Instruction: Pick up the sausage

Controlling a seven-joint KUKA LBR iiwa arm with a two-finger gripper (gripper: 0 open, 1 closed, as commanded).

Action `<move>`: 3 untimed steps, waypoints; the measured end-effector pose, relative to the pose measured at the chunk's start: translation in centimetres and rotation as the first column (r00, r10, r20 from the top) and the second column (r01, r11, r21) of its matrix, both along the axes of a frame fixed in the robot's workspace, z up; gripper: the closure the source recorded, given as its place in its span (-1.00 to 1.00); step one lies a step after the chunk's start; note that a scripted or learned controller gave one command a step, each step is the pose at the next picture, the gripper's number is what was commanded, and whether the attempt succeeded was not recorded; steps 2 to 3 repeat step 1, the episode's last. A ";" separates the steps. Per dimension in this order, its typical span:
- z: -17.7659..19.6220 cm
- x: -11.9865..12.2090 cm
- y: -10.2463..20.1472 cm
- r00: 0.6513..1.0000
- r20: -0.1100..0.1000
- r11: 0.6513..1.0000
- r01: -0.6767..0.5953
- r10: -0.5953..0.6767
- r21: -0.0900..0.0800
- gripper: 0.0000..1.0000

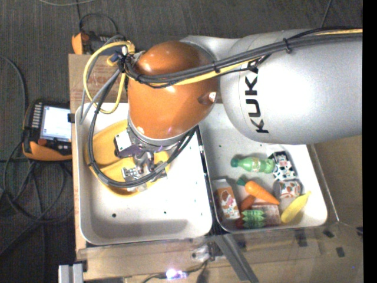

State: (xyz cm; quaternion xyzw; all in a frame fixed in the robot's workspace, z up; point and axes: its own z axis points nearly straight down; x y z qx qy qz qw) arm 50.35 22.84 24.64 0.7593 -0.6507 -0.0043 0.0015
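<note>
Nearest us, the grey arm [294, 87] and its orange band [168, 93] cover much of the bench. We locate the gripper [138, 165] beneath the band, over the left bin [147, 217]; we cannot tell its state, as the wrist hides it. In the right bin [315, 175], well apart from the gripper, the reddish sausage [247, 203] lies crowded between a printed packet [227, 202] and a carrot [262, 191]. A green bottle [253, 164] lies just behind them, and a banana [294, 208] lies further right.
</note>
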 end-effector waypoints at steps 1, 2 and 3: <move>-16.1 0.5 0.0 0.736 -0.006 0.736 -0.677 0.677 0.004 1.00; -16.1 0.5 0.0 0.736 -0.006 0.736 -0.677 0.677 0.004 1.00; -16.1 0.5 0.0 0.736 -0.006 0.736 -0.677 0.677 0.004 1.00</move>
